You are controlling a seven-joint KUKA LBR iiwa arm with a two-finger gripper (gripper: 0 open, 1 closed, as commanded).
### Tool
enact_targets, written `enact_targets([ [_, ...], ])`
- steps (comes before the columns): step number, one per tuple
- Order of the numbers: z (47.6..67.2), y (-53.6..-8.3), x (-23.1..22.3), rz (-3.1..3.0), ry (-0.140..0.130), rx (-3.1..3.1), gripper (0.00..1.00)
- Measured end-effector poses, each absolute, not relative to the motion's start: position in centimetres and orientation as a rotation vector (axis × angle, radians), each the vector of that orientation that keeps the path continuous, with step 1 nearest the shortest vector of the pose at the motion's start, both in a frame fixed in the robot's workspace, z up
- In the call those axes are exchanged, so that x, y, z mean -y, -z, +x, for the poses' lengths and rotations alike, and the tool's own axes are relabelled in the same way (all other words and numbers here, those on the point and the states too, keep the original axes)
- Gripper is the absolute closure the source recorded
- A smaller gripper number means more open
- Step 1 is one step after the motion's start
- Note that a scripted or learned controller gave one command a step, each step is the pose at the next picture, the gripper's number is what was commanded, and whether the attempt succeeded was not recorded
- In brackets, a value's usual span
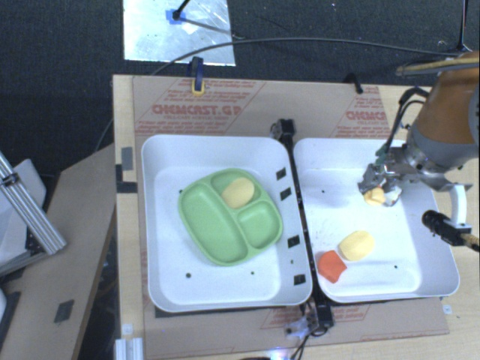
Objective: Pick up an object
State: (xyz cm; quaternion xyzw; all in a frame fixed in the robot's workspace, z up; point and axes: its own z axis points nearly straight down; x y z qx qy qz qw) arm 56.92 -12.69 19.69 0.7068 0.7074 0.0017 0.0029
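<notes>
Hand (380, 184) low in right bin (435, 276), by its far right part. Small yellow lump (373, 196) right at fingertips; grip state unclear. Nearer in same bin: yellow lemon (356, 244), orange block (332, 266) just beside.

grey arm (442, 145), orange band, metal gripper (379, 182)

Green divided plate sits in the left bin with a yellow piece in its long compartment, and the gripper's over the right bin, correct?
Not quite: in the camera view, the yellow piece lies in a small compartment of the green divided plate, not the long one. The gripper is over the right bin.
</notes>
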Motion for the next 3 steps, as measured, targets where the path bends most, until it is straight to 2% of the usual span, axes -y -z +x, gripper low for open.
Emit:
enact_targets([
  [1,56.3,-25.7,12.5,2.212,-0.007,-2.222,1.00],
  [2,54.3,-25.8,6.9,2.211,-0.003,-2.232,1.00],
  [3,53.3,-24.1,1.3,2.212,-0.003,-2.234,1.00],
])
